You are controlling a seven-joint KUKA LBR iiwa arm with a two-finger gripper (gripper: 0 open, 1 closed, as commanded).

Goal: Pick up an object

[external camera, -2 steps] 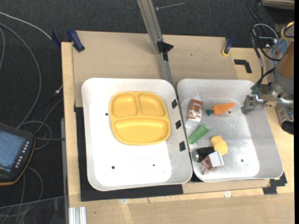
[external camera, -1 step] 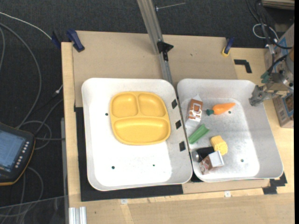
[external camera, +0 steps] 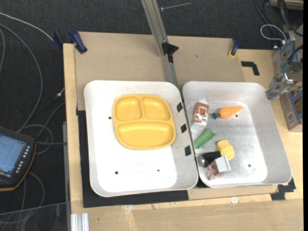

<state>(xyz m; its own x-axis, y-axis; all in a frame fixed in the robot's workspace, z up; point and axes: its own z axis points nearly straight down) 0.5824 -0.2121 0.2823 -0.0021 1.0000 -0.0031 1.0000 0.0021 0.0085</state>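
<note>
while my gripper (external camera: 278, 86) sits at the right bin's (external camera: 260, 170) far edge, can't tell its grip state; carrot (external camera: 229, 112) untouched.

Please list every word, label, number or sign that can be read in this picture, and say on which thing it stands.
No text can be read in this view.
Small carton: brown and white print, too blurred to read.
Box at the bin's front: dark red print, too small to read.
Handheld screen at the left edge: lit, but nothing legible.
</note>
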